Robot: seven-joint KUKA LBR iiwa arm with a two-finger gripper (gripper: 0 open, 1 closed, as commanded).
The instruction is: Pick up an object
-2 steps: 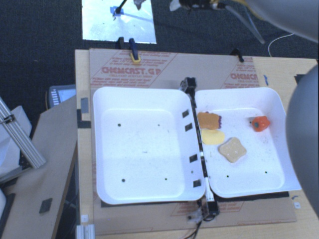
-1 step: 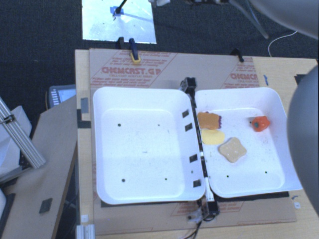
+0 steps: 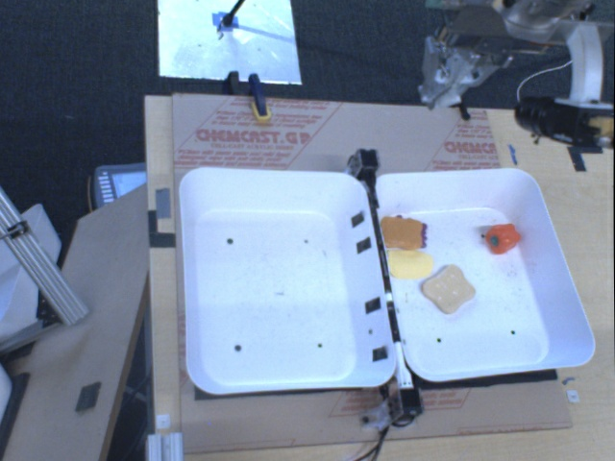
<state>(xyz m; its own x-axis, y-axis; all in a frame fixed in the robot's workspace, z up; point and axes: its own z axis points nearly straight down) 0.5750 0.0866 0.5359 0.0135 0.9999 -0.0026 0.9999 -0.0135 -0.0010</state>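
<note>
The right bin (image 3: 538,349) holds a few small objects. An orange-brown piece (image 3: 403,231) with a purple edge lies near its left wall. Just below it rests a flat yellow piece (image 3: 410,264), and a tan toast-shaped piece (image 3: 448,289) lies beside that. A red-orange object (image 3: 501,238) with a green spot sits toward the right side. My gripper (image 3: 444,77) hangs high above the bench at the top right, behind the far rim of the right bin, well away from every object. Nothing is seen between its fingers.
The left bin (image 3: 207,353) stands beside the right one, joined by a black clipped divider (image 3: 373,248). A shiny metal plate (image 3: 229,25) lies at the back left. A yellow and blue clamp (image 3: 258,99) sits on the cardboard sheet. A metal rail (image 3: 34,257) slants at far left.
</note>
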